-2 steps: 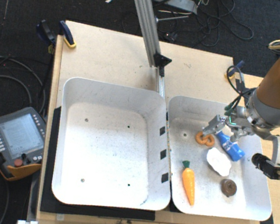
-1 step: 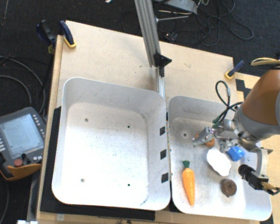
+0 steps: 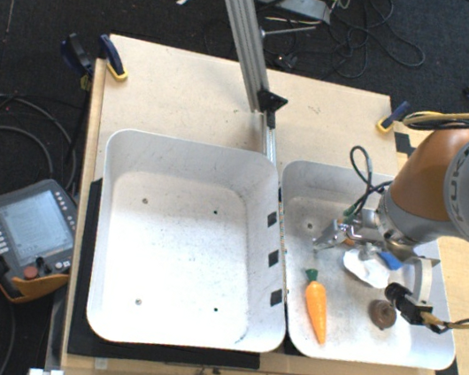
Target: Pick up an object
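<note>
In the right bin (image 3: 305,195), an orange toy carrot (image 3: 316,309) with a green top lies near the front left. A small brown round object (image 3: 383,315) sits to its right. A white flat object (image 3: 366,268) with a blue piece (image 3: 390,261) beside it lies under the arm's wrist. My gripper (image 3: 334,235) hangs low over the bin's middle, up and slightly right of the carrot and left of the white object. Nothing shows between its metal fingers.
The left bin (image 3: 124,154) sits beside the right one, with a dark-marked divider between them. A slanted aluminium pole (image 3: 248,36) rises from the bench behind the bins. Yellow clamps (image 3: 116,71) grip the bench's back corners. A teach pendant (image 3: 25,230) lies on the floor at left.
</note>
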`<state>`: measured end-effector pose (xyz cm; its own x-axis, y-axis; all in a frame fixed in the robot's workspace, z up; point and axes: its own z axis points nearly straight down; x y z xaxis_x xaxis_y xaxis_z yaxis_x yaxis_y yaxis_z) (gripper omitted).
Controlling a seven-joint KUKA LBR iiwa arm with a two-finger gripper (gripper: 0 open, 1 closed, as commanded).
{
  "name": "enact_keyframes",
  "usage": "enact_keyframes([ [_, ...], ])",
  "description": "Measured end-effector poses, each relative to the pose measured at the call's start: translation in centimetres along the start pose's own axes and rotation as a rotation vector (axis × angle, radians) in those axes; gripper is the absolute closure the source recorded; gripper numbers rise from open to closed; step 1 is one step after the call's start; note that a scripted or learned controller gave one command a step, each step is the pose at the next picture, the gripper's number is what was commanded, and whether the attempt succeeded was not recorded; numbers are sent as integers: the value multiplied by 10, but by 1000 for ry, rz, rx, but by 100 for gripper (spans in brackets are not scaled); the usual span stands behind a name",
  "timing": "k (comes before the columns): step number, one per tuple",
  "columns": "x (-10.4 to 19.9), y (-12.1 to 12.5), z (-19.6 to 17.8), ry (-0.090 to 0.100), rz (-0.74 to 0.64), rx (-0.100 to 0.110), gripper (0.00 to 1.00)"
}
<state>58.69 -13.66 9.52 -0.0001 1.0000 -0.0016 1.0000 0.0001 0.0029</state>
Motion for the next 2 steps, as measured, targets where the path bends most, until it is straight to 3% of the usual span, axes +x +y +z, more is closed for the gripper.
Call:
enact_keyframes([
  [1,0,2,-13,-1,0,-6,100],
  [2,-1,9,-76,0,-2,-4,100],
])
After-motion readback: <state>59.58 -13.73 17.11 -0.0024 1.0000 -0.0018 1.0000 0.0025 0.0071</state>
